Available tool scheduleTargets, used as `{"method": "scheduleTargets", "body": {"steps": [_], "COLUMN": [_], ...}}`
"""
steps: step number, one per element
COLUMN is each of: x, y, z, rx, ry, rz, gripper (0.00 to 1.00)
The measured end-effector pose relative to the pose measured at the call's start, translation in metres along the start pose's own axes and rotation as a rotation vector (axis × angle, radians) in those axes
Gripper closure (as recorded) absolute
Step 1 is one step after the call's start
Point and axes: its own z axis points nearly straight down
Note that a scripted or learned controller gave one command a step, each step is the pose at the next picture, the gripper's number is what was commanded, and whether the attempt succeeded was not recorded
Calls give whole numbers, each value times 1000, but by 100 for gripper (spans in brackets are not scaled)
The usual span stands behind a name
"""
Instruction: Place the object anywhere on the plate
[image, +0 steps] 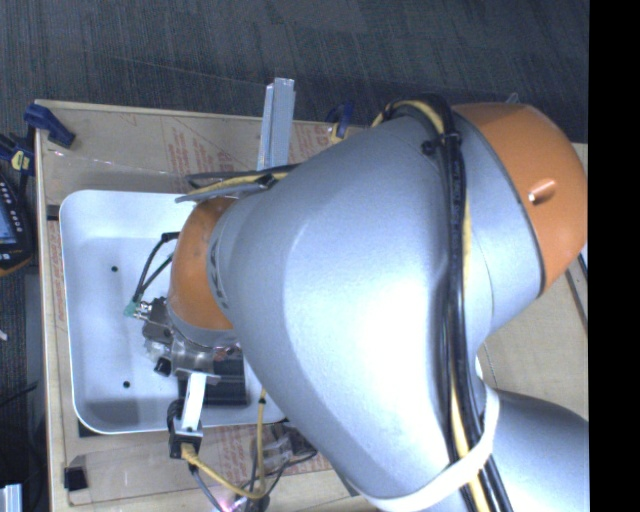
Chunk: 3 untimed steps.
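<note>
One grey robot arm (370, 300) is seen reaching in from the right, and the greater part of the view is covered by it. Two orange sections are counted on it: one broad orange dome (530, 190) at the upper right, and one narrower orange band (193, 270) just above the wrist.

One shallow white plastic bin (75, 300) is seen at the left, set on the pale wooden bench (150, 140). Two small dark specks (113, 268) are counted on the bare floor of the bin, one towards its far side and one towards its near side, well apart from each other.

One metal two-finger gripper (168, 345) is held low over the bin, near its right half, beneath the orange band. Whether the gripper is parted or closed cannot be told, as its tip is masked by the wrist. No thing is shown clamped in it.

Where the object and the plate lie cannot be told, since much of the bin floor is covered by the arm.

Two blue clamps (45, 122) are counted at the far edge of the bench, one at the left corner and one nearer the middle. One upright grey metal bar (278, 120) is placed between them. One small black block (75, 478) is seen at the near left corner of the bench.
</note>
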Motion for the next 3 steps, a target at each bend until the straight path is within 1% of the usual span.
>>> {"method": "scheduleTargets", "body": {"steps": [1, 2, 3], "x": [-32, 45, 39], "y": [33, 3, 7], "z": [-26, -28, -133], "rx": [-1, 1, -2], "ry": [-1, 0, 2], "rz": [-450, 34, -245], "gripper": [100, 100, 100]}}
